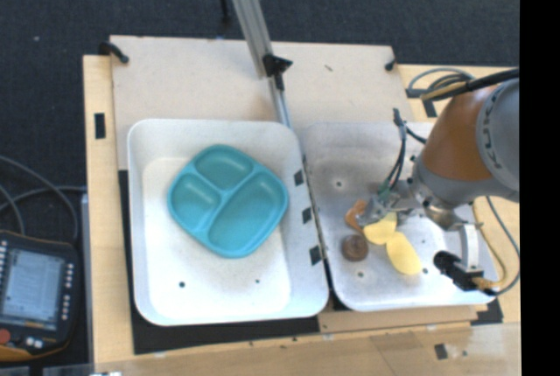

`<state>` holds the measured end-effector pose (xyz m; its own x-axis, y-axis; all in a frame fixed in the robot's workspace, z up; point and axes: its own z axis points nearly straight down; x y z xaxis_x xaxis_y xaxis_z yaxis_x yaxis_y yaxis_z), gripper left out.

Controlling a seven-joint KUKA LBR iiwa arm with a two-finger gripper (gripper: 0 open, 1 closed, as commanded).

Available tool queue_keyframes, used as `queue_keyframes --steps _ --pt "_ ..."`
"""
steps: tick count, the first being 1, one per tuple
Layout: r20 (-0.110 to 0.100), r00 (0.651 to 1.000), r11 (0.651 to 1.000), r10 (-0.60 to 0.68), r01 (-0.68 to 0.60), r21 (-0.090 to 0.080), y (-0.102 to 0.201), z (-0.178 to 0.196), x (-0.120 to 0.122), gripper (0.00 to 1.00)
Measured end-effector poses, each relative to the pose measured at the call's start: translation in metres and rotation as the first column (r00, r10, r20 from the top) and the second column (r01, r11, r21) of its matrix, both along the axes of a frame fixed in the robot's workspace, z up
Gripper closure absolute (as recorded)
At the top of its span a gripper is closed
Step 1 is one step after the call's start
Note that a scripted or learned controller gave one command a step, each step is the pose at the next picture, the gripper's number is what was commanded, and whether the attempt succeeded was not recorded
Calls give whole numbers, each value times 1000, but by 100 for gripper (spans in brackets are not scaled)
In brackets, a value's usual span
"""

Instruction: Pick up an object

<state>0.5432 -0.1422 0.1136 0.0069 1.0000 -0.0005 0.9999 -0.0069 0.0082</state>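
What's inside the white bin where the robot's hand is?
In the right bin lie two yellow pieces, a brown round thing and something orange. The gripper and arm cover part of the bin, so anything under them is hidden.

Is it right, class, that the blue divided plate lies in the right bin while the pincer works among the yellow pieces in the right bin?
Not quite. The camera view shows the blue divided plate in the left bin. The rest stands: the pincer is among the yellow pieces in the right bin.
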Motion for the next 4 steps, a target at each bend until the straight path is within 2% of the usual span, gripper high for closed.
queue_keyframes --steps 1,2,3,4 --pt "-2 1000 1000 2 -2 -1 -6 46 -3 100" --pt "0 1000 1000 11 -11 -1 -1 101 8 100" --pt "-1 1000 1000 11 -11 -2 -10 149 6 100" --pt "-4 1000 1000 15 -15 1 43 157 14 100"
